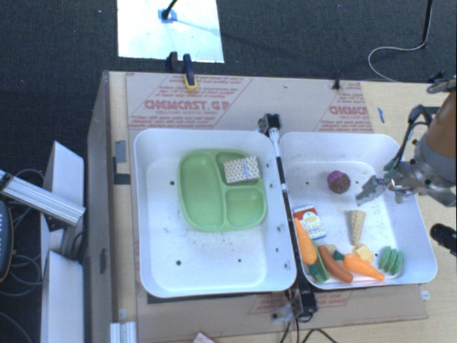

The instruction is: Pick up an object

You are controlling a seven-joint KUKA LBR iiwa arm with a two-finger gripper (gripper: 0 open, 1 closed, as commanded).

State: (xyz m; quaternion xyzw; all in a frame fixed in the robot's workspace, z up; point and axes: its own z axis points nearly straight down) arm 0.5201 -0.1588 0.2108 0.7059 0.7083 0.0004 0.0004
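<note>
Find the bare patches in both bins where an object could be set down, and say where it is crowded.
Free: left bin floor in front of the green tray; right bin floor behind the purple ball. Crowded: right bin's front edge, around the carrots.

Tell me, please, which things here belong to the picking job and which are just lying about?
Job, right bin:
- gripper
- purple ball
- cone
- small carton
- carrots
- green pods

Lying about:
- green tray in left bin
- patterned block on the tray
- clamp
</note>
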